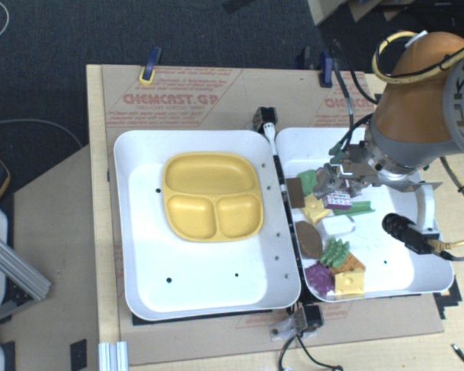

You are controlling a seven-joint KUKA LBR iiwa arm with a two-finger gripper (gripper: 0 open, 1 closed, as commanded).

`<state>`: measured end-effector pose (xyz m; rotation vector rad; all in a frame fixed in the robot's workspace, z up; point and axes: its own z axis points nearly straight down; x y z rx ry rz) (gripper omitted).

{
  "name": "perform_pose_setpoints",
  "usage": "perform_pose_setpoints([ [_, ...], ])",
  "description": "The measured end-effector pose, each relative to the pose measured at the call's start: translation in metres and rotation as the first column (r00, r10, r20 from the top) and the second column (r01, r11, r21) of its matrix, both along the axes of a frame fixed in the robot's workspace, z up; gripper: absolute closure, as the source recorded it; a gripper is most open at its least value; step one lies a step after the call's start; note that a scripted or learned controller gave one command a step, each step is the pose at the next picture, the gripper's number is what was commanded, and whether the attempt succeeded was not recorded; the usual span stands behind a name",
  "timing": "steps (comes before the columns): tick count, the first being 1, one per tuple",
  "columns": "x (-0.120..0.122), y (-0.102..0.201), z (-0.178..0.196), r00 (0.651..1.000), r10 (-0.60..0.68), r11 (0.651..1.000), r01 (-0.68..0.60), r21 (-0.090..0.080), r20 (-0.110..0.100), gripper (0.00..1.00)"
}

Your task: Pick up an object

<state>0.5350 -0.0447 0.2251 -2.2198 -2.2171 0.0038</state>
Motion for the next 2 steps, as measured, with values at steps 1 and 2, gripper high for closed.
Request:
perform_pose_setpoints([
  [1,0.002,0.011,0.01,1.0,0.003,1.0,-0.003,-0.001,0.007,1.0],
  [2,-0.006,0.01,-0.009,1.0,0.0,1.0,0.0,0.0,0.0,1.0],
])
